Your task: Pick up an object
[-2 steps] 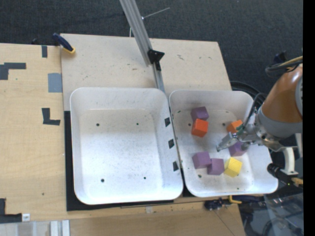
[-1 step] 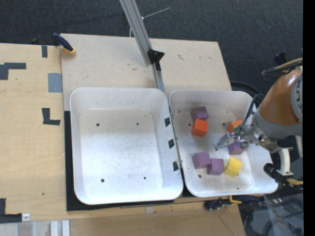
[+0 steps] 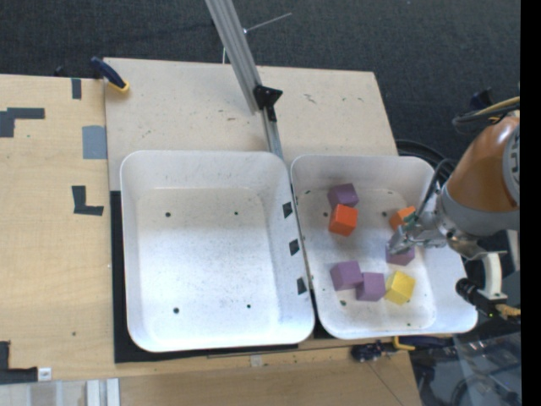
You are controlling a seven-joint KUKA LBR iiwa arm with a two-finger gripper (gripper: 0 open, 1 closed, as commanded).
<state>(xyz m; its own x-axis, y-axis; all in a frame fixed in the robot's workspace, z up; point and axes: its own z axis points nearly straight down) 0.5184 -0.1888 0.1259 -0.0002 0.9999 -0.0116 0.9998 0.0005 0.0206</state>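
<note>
Overhead, the grey arm (image 3: 486, 180) reaches into the right bin (image 3: 423, 169), where every block lies, its gripper (image 3: 404, 245) low over a purple block (image 3: 401, 258), seemingly lining up a grasp; whether it grips, I cannot tell. Beside it sit an orange block (image 3: 400, 218) and a yellow block (image 3: 401, 287).

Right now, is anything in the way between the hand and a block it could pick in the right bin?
Nothing visible blocks it. The hand is already down in the right bin, over a purple block partly hidden beneath it. An orange block sits just behind and a yellow block just in front, crowding the spot.
</note>
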